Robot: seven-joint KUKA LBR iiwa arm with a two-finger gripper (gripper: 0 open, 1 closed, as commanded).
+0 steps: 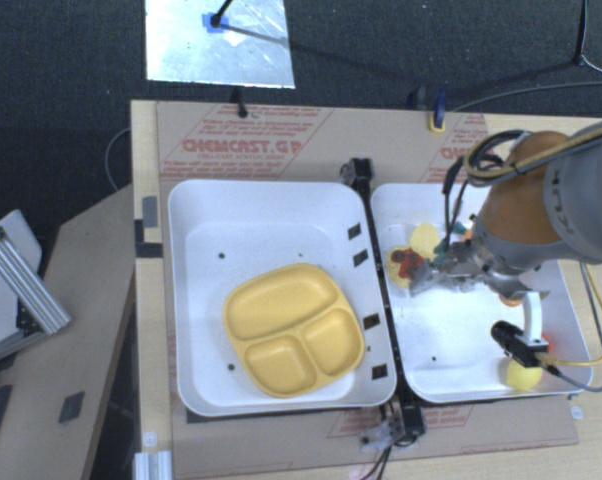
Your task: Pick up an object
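Several small objects (pixel 413 253) lie in the right bin (pixel 461 368) just beside the jaws (pixel 421 276), whose state I cannot tell.

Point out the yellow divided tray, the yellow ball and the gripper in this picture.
yellow divided tray (pixel 293 328), camera view, on its middle.
yellow ball (pixel 524 373), camera view, on its top.
gripper (pixel 418 271), camera view, between its fingertips.

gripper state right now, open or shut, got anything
gripper: cannot be told; it sits low in the right white bin by a small red and yellow object.

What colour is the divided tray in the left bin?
Yellow. The tray shows best in the camera view, lying in the white left bin.
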